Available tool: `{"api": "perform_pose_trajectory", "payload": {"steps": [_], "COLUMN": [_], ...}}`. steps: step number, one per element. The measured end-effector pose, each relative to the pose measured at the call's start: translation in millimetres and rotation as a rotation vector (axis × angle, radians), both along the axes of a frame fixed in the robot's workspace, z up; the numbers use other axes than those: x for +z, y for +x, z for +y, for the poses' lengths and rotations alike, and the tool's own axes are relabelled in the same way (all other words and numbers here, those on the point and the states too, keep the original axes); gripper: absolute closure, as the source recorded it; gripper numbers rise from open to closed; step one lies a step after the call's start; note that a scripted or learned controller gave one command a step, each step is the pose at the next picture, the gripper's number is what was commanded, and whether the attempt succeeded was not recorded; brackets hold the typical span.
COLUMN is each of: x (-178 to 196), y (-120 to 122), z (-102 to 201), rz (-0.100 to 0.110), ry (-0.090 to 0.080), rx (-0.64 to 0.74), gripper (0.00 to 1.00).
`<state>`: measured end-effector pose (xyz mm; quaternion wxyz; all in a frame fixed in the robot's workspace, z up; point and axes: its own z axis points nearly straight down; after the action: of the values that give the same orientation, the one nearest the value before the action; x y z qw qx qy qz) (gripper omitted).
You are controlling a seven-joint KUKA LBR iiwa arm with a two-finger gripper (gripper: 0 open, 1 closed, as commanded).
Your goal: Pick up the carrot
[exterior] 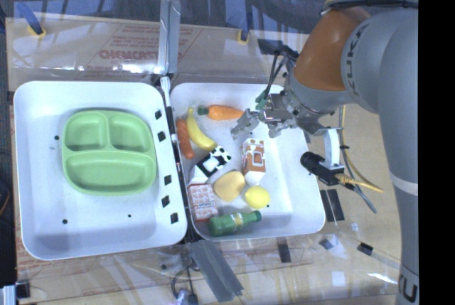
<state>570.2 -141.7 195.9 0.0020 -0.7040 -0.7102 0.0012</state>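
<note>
The gripper hung low over the right bin, its fingers spread apart and pinching nothing, pointing toward the left. The carrot lay at the far end of that bin, just to the left of the fingertips and slightly farther back, close but not touching as far as the view showed. Its long axis ran left to right, green top at the left, orange tip aimed at the gripper, so the judgement was that the fingers would meet it end-on unless the wrist turned. A banana sat right beside the carrot on its near side, curving down the bin, with a second orange piece along the left wall; either could be nudged by a low sweep. Nearer, a small carton stood just below the gripper, then a black-and-white block, a pale potato-like piece, a lemon and a green bottle at the near wall. The left bin held a green divided plate, well apart from the action
</note>
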Motion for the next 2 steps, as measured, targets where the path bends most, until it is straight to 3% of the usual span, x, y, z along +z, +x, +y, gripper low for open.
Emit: {"api": "perform_pose_trajectory", "payload": {"steps": [1,2], "x": [-103.6,-96.3], "y": [74.3,71.5], "z": [22.8,23.9], "rz": [-0.004,0.008], "ry": [-0.002,0.001], "rx": [0.010,0.013], "gripper": [0.00,1.00]}}
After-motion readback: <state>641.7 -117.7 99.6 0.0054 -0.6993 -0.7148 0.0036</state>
